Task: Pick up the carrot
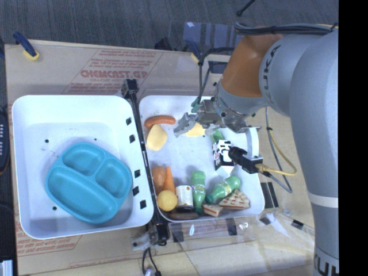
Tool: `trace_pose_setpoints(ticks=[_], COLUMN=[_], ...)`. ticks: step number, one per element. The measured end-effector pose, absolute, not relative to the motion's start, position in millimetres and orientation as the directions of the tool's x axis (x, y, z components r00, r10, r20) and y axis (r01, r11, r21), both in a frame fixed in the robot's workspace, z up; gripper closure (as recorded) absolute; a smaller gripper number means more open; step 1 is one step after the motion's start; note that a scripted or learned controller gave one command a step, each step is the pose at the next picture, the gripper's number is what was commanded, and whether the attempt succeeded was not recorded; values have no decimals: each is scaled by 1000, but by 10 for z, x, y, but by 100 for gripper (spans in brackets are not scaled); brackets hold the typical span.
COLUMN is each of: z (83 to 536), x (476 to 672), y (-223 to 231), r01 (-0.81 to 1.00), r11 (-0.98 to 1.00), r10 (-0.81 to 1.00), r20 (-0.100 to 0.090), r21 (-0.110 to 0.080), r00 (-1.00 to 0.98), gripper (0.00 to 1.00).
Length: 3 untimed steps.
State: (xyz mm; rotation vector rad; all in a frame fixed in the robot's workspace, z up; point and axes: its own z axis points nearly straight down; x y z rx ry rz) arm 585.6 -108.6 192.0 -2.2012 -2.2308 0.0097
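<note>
The carrot [168,179] lay in the right bin [172,105], close against its left wall toward the near end, with another orange piece pressed to its left side and a yellow ball [167,200] touching its lower end. A small can [184,196] and a green bottle [198,190] stood just to its right. The tool [192,121] hung over the far part of the same bin, near a sausage [160,120] and a yellow wedge [156,137], well apart from the carrot. Whether its fingers stood apart or together could not be told from where I stood. The left bin [34,111] carried a blue divided plate [87,181].

In my judgement the arm had to travel toward the near left corner and come down along the carrot's length, fingers across its narrow width. The wall and crowding neighbours left little room, so a centred descent mattered; a stray finger would likely catch the ball or the adjoining orange piece
</note>
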Motion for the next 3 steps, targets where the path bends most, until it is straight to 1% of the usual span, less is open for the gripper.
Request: trace_pose_setpoints(ticks=[1, 2, 3], z=[898, 1001, 1934], x=[5220, 5233, 5653], y=[-946, -947, -354], r01=[999, 999, 978], r11=[33, 45, -208], r10=[999, 999, 978], r20=[1, 0, -4], r21=[-12, -14, -3], r00=[-33, -45, 208], gripper=[0, 100, 100])
